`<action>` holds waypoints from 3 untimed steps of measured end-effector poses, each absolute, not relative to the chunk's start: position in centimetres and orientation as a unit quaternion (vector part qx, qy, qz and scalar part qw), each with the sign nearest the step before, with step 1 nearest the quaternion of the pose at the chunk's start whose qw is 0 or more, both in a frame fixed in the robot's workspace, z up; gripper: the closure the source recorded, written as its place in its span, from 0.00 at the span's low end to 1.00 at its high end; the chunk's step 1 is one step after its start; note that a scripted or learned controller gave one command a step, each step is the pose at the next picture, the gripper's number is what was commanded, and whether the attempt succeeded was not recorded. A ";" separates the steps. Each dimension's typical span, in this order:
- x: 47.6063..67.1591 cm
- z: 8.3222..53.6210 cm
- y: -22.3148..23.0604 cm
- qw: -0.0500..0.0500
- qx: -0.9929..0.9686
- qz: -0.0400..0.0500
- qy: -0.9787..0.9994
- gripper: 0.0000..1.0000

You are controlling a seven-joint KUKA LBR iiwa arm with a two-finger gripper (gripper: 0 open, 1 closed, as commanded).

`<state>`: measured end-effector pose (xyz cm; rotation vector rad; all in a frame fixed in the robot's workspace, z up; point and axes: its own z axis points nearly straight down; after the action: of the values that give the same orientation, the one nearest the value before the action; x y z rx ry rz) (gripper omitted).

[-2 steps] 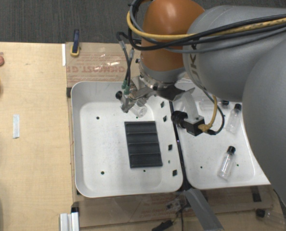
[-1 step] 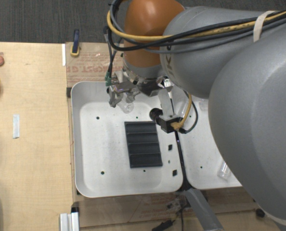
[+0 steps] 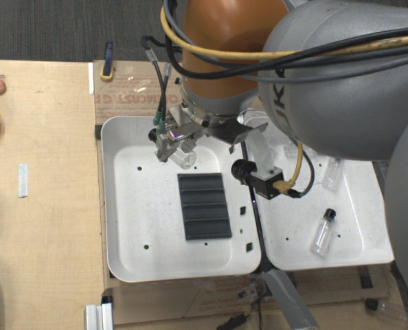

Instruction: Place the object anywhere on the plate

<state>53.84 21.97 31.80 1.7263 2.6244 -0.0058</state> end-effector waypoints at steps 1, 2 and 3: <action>60.8 26.1 20.5 0.000 0.483 -0.002 0.876 1.00; 60.8 22.5 21.1 0.000 0.432 -0.001 0.902 1.00; 55.0 22.4 21.9 -0.001 0.438 -0.001 0.899 1.00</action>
<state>55.00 21.91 22.38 1.3769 2.8250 -0.0046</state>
